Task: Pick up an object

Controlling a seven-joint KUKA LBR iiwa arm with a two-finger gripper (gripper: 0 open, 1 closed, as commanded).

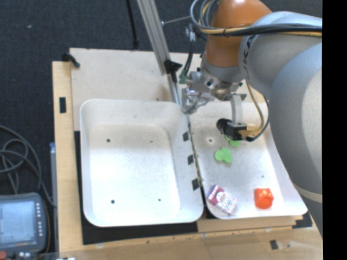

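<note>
Slanted overhead view of a bench with two shallow white bins side by side. A grey arm with an orange band reaches in from the right. Its gripper [192,103] hangs over the far left corner of the right bin [255,214], close to the rim it shares with the left bin [130,161]. From this angle I cannot tell whether the gripper is spread or pressed together, and nothing is visibly held.

Three things lie in the right bin. A green piece [223,155] is near the middle. A purple-and-white packet [223,199] sits in the near left corner against the shared rim. An orange-red block [263,197] rests by the near edge.

The green piece looks like the closest candidate. A clean pick probably means centring above it, well clear of the rim, descending straight, and closing only once the gripper straddles it squarely.
</note>
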